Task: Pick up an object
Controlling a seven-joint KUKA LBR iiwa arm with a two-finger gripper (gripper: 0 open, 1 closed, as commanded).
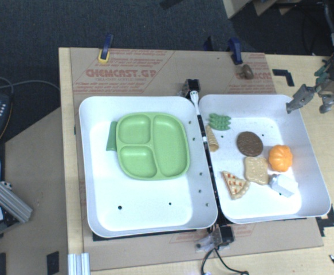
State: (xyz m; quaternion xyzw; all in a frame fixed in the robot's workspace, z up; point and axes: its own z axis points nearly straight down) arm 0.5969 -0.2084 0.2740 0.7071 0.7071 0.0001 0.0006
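Note:
The right bin (304,202) holds several toy foods: a green leafy piece (219,121), a small cone (212,138), a brown round cookie (250,144), an orange fruit (280,157), a tan cracker (256,170), a pizza slice (235,184) and a white-grey piece (283,184). My gripper (313,102) hangs over the bin's far right corner, above and to the right of the cookie. It is open, its two grey fingers spread, with nothing between them.
The left bin (98,199) holds a green divided plate (152,145). A black divider with clamps (193,88) runs between the bins. Brown board (155,67) surrounds both bins, with clips along its far edge.

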